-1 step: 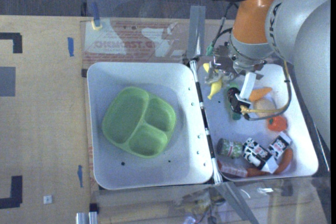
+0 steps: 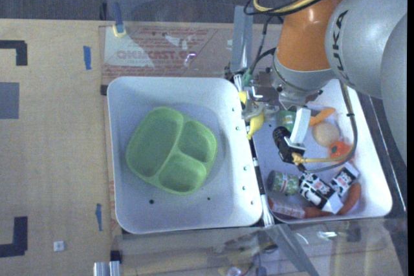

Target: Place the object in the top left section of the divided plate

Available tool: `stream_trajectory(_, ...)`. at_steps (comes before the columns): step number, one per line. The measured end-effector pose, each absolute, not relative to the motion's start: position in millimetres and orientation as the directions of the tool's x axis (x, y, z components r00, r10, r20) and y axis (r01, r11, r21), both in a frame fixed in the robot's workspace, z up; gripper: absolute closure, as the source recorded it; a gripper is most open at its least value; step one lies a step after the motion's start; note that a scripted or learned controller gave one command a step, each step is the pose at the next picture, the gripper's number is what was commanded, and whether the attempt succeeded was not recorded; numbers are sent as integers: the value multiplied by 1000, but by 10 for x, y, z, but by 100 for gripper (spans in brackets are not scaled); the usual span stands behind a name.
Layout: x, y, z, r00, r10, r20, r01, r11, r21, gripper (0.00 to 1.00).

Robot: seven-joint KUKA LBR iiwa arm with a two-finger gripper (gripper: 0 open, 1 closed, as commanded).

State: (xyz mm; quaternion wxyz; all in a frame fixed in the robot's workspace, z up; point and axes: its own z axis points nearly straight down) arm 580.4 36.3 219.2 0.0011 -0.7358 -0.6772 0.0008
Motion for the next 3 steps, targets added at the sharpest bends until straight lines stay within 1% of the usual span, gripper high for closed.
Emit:
stream_trajectory(1,5823,891,2063,213,977,0,977,-213,-1,100)
stream_trajectory(2,5824,891,2064,213,977,0,977,-213,-1,0)
stream_trajectory(3,6135,346,1844,314,949,-1,949,-314,0,0)
